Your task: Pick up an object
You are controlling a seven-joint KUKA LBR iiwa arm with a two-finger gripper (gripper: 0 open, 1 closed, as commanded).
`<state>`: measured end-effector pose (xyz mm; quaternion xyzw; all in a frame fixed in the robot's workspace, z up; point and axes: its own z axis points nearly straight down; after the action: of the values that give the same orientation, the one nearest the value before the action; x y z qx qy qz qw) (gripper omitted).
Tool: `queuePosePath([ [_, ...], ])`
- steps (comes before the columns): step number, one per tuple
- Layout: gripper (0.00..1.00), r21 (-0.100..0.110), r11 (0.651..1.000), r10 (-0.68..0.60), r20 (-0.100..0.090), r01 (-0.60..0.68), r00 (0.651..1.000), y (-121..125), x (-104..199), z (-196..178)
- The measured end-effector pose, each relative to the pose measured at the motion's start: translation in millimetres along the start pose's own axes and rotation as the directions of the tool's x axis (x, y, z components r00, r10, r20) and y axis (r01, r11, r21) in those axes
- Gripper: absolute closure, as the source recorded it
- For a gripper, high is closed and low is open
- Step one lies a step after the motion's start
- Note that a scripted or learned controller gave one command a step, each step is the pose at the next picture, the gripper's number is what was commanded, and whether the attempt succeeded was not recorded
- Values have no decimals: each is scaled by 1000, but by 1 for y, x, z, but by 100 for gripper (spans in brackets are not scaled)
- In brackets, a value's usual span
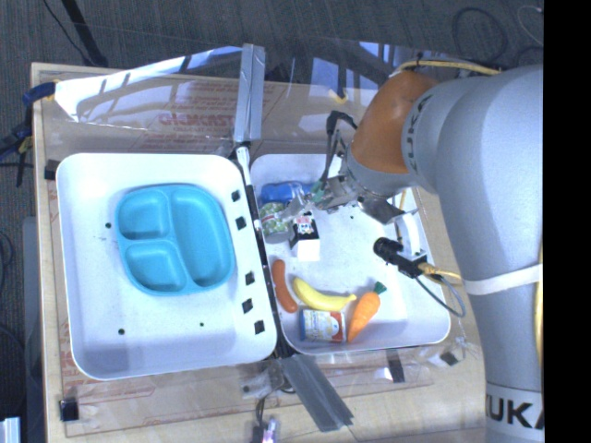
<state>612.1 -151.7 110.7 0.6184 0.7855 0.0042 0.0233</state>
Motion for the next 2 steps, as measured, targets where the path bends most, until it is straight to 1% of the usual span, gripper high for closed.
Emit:
queuePosePath([
  [1, 0, 6, 1000, 14, 14, -14, 1000, 8, 15, -2],
  [2, 100, 6, 1000, 8, 8, -9, 1000, 11, 17, -13],
])
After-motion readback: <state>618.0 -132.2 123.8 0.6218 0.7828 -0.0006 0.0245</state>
